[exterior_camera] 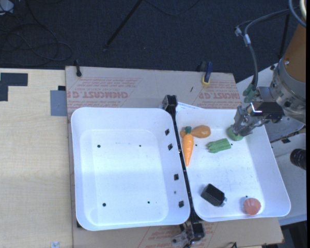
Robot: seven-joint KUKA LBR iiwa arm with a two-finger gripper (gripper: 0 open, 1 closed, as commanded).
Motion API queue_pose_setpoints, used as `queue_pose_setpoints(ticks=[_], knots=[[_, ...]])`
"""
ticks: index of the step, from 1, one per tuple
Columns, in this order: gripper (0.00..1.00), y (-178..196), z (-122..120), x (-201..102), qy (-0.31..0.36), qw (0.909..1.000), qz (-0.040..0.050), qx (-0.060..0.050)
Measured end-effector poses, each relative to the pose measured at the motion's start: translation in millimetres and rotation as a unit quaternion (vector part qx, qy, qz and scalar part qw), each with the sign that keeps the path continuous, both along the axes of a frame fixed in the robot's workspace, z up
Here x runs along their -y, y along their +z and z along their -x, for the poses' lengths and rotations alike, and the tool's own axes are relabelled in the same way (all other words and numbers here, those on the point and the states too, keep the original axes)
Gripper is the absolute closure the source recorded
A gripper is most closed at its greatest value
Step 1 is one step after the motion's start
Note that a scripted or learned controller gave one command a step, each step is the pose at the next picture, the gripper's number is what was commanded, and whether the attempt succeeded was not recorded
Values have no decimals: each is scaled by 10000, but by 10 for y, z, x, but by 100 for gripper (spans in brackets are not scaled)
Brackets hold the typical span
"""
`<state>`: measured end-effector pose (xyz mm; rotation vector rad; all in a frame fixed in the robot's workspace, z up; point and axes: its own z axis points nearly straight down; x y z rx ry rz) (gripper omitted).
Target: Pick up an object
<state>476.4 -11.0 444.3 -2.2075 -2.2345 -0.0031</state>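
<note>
My gripper [238, 130] hangs over the far right part of the right bin [268, 164]. A small round green piece [234, 135] sits between its fingertips, and the fingers are closed on it. Just to its left a longer green object [218, 145] lies on the bin floor. An orange carrot [187, 148] with a green top lies along the divider, with an orange-yellow lump [200, 132] beside it. A black block [213, 195] and a pink ball [251, 206] rest near the bin's front edge.
The left bin [88, 164] stands beside the right one, separated by a black divider strip [176, 154]. Both bins rest on a cardboard sheet [124, 89]. Cables and the arm's body [292, 81] crowd the right side.
</note>
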Motion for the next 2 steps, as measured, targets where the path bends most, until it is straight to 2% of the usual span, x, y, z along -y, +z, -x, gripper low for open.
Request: queue_pose_setpoints(ticks=[1,2], knots=[[100,-29,-186,-892,-21,10000,6,-14],[100,-162,20,-1710,-16,10000,9,-35]])
